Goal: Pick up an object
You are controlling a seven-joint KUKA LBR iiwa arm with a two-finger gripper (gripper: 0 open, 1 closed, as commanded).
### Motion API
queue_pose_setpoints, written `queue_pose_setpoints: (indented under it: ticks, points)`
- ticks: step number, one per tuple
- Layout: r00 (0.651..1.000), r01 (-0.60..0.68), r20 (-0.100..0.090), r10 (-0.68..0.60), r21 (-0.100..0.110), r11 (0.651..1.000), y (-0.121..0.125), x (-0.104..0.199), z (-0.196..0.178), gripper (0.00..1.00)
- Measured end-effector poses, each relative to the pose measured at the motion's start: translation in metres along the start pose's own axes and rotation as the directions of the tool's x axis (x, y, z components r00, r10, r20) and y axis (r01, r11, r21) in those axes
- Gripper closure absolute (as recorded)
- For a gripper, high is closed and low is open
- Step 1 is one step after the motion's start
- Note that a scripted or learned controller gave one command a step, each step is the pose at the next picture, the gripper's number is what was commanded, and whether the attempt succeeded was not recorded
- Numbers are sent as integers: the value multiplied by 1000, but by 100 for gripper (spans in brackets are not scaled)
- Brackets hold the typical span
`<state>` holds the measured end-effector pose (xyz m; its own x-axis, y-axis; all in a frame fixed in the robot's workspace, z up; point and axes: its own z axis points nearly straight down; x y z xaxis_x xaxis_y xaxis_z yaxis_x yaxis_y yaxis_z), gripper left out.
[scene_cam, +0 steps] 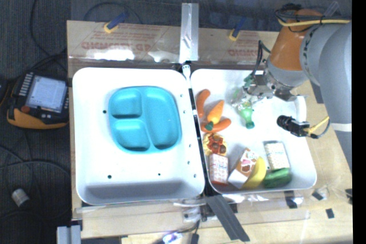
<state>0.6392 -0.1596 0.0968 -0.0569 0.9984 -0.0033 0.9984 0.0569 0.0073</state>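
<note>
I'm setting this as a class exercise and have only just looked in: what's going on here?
A grey arm reaches into the right bin with its gripper low over a small green bottle near the bin's back. Nothing can be seen held. Carrots, a banana and small boxes lie along the bin's left and front. The left bin holds a blue tray.
</note>
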Motion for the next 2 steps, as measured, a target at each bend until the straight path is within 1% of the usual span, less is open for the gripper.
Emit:
queue_pose_setpoints:
  ticks: [1,2]
  points:
    - [966,-259,1,259,14,966,22,-17,-16,100]
    - [959,-285,1,285,13,958,32,32,-99,100]
